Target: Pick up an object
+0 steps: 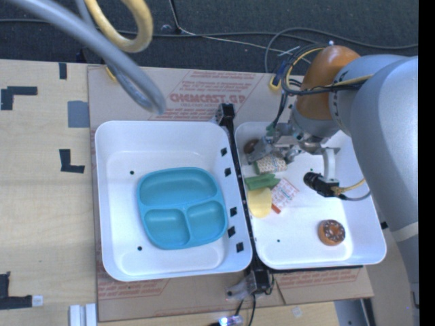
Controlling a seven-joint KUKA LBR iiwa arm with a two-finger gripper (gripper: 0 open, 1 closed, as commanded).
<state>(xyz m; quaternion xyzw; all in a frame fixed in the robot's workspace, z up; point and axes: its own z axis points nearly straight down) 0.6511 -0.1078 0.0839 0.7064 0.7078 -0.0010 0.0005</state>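
Note:
My gripper [275, 148] is low in the right bin [360, 250], near its back left corner, right over a small pile. The pile holds a pale waffle-like piece [270, 164], a green flat piece [262, 180], a yellow rounded piece [259, 202], a red-and-white packet [283, 193] and a dark brownish thing [251, 146] by the bin wall. The gripper's tip sits at the waffle-like piece. A chocolate donut [332, 232] lies alone toward the front right of the same bin.
The left bin [115, 148] holds a blue divided plate [182, 206]. A black clip and cable [321, 183] hang off the wrist over the right bin. A grey hose and a yellow hose [129, 19] cross the top left.

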